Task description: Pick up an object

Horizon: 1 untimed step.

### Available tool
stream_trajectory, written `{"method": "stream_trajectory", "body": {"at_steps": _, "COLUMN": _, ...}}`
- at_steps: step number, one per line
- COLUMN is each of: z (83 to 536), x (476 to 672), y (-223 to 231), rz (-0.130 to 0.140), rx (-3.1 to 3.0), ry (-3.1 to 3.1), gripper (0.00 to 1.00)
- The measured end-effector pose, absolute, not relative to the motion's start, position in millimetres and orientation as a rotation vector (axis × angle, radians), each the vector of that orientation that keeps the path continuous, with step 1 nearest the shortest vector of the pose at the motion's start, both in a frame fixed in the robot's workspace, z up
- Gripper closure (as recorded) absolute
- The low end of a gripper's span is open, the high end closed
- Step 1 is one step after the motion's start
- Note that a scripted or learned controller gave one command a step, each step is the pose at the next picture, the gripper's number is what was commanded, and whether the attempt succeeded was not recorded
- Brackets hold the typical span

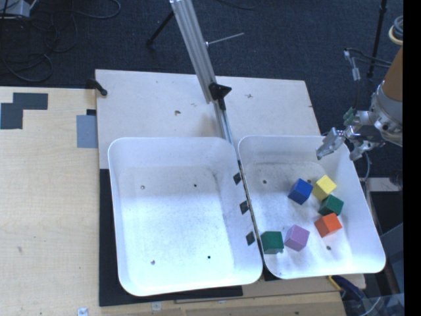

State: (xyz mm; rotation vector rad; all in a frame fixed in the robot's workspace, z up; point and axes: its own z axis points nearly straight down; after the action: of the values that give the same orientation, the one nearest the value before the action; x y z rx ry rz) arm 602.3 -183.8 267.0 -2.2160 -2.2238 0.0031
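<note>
1. I see the gripper at the right side, up over the far right corner of the right bin.
2. I can see two grey fingers. They are spread apart, and nothing sits between them.
3. The arm comes in from the right, and I can see an orange part on it near the edge.
4. All the blocks are in the right bin. I count six.
5. The blue block is closest to the gripper, but it is still apart from it.
6. The yellow block sits just beside the blue one, on its right.
7. A dark green block is just below the yellow one, and the orange block is just below that. They look like they touch.
8. The purple block is lower down, near the front of the bin.
9. Another green block sits right next to the purple one, close to the wall between the two bins.
10. The left bin is beside the right bin, and their walls meet in the middle.
11. A long silver bar leans over the white board behind the bins.
12. The bench on the left is light wood.
</note>
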Motion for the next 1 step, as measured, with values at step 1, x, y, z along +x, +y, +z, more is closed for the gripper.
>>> {"method": "stream_trajectory", "body": {"at_steps": 1, "z": 110.9, "x": 598.1, "y": -135.4, "rz": 0.0, "rx": -2.223, "ry": -2.222, "gripper": 0.0}}
